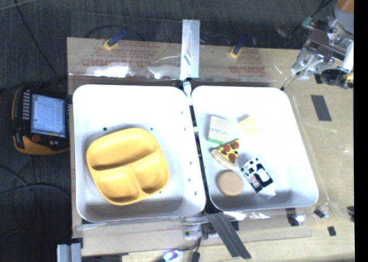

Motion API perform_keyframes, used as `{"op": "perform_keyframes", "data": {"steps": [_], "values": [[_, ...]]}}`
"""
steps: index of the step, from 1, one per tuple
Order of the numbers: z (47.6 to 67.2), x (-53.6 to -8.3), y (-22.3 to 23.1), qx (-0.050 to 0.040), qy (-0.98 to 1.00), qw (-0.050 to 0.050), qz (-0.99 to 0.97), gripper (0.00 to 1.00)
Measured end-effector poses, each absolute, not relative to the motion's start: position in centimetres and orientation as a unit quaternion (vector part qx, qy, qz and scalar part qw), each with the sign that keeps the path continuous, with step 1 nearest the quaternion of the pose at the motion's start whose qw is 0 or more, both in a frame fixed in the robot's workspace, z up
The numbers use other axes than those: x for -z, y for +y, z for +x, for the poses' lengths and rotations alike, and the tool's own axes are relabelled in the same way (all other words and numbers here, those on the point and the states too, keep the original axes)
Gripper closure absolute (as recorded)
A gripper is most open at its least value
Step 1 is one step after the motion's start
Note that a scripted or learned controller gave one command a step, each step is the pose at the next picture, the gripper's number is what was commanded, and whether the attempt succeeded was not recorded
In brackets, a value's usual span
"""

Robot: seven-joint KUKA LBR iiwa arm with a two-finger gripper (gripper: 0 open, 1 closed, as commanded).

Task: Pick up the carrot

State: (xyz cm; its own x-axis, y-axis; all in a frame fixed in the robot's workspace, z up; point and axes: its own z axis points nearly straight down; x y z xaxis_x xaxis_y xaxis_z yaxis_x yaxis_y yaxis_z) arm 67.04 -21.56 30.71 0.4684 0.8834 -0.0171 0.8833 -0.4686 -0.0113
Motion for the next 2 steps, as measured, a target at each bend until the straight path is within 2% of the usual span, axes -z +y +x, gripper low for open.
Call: {"op": "perform_keyframes", "data": {"steps": [2], "values": [[67.19,-31.91,-21.53,-0.0172,-0.517,0.001,-0.856,1.0]]}}
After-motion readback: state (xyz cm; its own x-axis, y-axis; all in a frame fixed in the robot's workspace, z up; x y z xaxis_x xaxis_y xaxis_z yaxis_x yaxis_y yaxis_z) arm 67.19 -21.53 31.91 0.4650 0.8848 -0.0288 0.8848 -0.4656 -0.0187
